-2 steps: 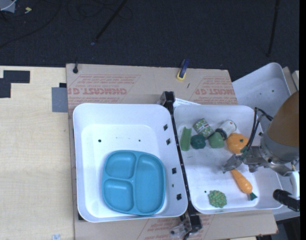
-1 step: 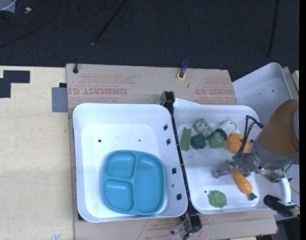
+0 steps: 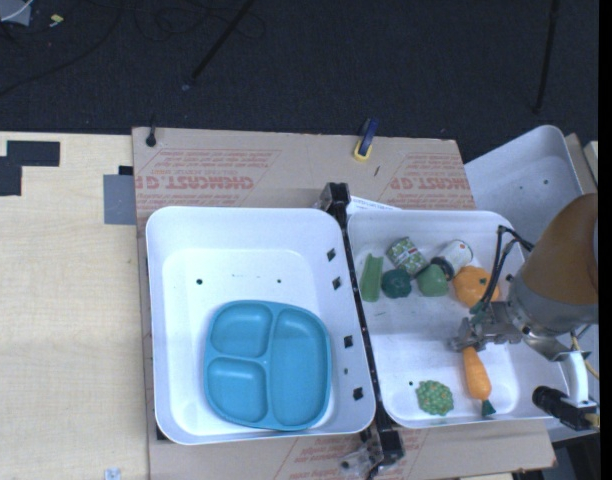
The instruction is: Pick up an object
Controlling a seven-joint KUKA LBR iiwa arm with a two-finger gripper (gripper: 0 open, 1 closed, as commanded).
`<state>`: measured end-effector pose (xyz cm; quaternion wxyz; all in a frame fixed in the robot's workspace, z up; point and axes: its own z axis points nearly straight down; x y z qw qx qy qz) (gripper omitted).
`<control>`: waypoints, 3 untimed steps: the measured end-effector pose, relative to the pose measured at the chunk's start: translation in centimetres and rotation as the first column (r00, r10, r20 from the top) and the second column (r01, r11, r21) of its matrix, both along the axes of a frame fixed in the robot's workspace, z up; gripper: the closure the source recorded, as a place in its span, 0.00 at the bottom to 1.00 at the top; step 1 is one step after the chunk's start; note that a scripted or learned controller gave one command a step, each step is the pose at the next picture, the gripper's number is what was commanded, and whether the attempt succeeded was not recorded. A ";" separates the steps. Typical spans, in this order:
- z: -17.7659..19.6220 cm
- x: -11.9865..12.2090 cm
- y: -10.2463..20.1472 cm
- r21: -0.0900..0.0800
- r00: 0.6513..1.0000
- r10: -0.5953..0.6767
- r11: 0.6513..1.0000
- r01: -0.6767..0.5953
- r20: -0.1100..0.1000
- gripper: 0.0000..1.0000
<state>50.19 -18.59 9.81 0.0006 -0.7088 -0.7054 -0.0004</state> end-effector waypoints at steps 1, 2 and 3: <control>6.1 0.3 -0.7 -0.002 1.000 0.005 1.000 -0.005 0.002 1.00; 10.4 0.7 -0.5 -0.002 1.000 0.005 1.000 -0.005 0.002 1.00; 13.1 0.7 -0.6 -0.002 1.000 0.006 1.000 -0.006 0.001 1.00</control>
